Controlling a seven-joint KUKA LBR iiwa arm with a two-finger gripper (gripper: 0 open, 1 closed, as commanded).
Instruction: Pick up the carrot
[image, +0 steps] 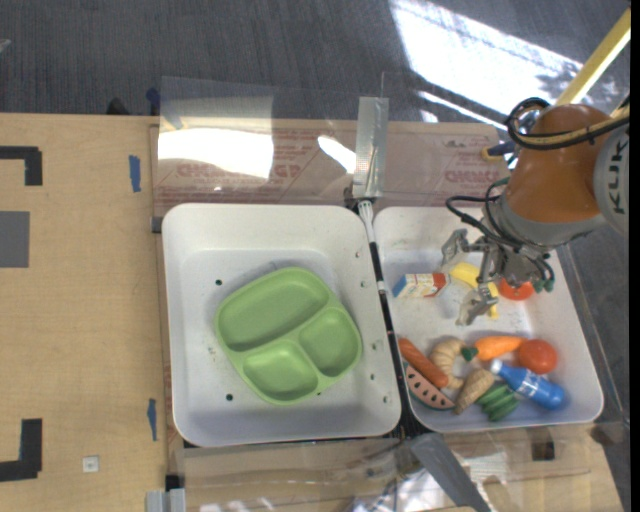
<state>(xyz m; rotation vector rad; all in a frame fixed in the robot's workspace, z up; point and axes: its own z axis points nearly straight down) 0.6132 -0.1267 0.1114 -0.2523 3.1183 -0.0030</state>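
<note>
A: Item one, the carrot (497, 347). Where is it logged?

B: It is logged in the right bin (575, 330), toward the front, lying on its side between a beige mushroom-like piece (446, 351) and a red tomato (539, 355). It is touched or nearly touched by both, so it is judged to have been tipped in loose, not set down with care.

A: Item two, the claw (483, 300)?

B: It is recorded hanging over the same bin, just behind the carrot and apart from it. The metal fingers (478, 306) are seen spread, with nothing between them. The carrot is therefore entered as not held. The spread is read as readiness for a descent.

A: Neighbouring stock?

B: A blue bottle (532, 386) and a green piece (499, 402) are listed in front of the carrot, and a long reddish strip (424, 364) at the left. A yellow piece (466, 274) and a small white carton (424, 284) are noted farther back, an orange-red piece (517, 291) partly under the claw. The crowding is judged a hazard: a neighbour could be caught instead.

A: And beyond?

B: A green divided plate (289, 332) is entered in the left bin (190, 300). Both bins are carried by the counter (80, 300), side by side, presumably so one arm may reach either.
</note>
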